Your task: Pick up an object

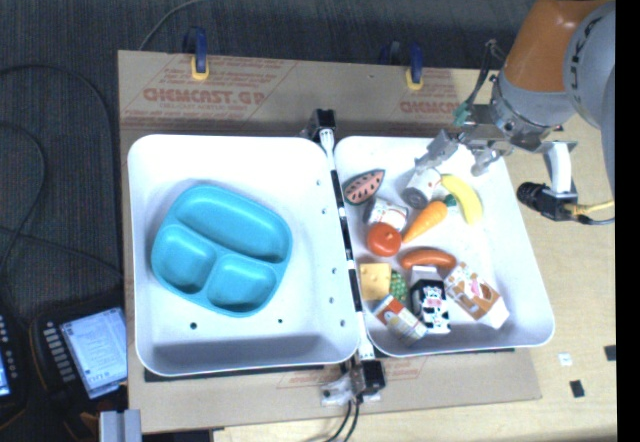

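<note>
The right bin (530,270) holds several toy foods: a banana (463,197), a carrot (425,220), a tomato (383,239), a sausage (427,258), a watermelon slice (364,186), a cheese wedge (375,280), a cow-print carton (431,305) and a juice box (475,295). My gripper (460,158) hangs over the bin's far edge, just above the banana and a small grey can (418,195). Its fingers (434,152) are spread apart and hold nothing.
A blue divided plate (221,248) lies in the left bin (150,170). Clamps (200,52) pin the cardboard base at the back. A screen device (85,350) sits on the floor at lower left.
</note>
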Robot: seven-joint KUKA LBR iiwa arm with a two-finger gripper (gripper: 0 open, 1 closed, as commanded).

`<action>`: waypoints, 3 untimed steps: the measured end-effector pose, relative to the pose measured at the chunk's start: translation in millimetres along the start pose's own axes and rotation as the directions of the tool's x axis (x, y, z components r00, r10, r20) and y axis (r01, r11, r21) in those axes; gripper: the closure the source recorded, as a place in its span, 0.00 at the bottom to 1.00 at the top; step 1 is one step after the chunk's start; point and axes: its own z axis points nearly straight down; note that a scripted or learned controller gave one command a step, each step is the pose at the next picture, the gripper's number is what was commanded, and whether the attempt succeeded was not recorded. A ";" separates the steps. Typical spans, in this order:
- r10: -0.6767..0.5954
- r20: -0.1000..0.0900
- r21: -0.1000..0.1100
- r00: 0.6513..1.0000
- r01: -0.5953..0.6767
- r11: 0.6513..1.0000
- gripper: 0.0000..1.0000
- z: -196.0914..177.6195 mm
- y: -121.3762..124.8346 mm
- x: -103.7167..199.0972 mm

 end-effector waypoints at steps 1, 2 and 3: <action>0.001 0.001 -0.016 1.000 -0.001 1.000 0.00 82.5 -38.1 12.8; 0.000 0.000 -0.022 1.000 0.000 1.000 1.00 70.9 -35.1 13.6; 0.001 -0.001 -0.014 1.000 -0.001 1.000 0.00 74.1 -37.4 13.6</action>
